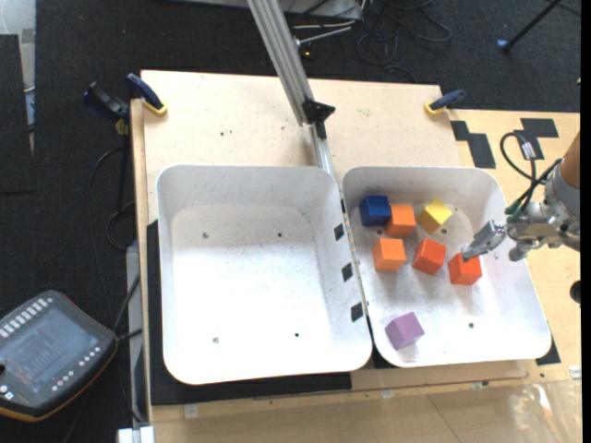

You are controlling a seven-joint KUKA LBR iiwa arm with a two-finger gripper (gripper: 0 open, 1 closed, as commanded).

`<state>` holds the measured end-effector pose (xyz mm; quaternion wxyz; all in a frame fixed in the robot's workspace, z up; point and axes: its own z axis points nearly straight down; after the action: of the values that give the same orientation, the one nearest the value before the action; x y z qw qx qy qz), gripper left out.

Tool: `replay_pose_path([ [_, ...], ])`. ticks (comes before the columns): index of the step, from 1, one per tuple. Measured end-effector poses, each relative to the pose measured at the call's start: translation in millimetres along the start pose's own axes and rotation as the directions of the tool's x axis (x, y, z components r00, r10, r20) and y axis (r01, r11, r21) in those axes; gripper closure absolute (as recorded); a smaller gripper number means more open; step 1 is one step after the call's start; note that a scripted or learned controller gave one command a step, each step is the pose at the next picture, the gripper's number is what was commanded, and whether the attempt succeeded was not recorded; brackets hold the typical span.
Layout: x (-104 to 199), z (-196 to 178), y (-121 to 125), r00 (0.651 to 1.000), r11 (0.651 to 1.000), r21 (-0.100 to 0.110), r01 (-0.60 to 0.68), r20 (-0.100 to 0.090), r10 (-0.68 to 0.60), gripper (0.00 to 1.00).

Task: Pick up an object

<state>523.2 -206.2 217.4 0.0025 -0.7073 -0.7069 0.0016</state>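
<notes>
Camera view lets us see the fingers [482,244] low in the right bin [517,335], but we cannot tell if they are open or closed. Just below their tips sits a red cube [464,269], small, matte, slightly turned, seemingly touching them.

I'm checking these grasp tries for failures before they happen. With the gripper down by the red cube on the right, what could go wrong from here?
1. The gripper sits at the upper edge of the red cube, not centered over it, so closing may just push or tip the cube.
2. Another red cube lies close to its left; a shove could knock them together.
3. The bin's right wall is near, which may crowd the approach.
</notes>
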Motion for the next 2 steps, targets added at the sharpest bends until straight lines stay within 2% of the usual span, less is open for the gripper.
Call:
replay_pose_path([
  [1,6.9,45.2,-0.9,1.0,1.0,-0.001,0.001,0.0,-0.001,0.0],
  [2,14.7,92.2,1.3,1.0,1.0,-0.01,-0.001,0.007,0.001,0.0],
])
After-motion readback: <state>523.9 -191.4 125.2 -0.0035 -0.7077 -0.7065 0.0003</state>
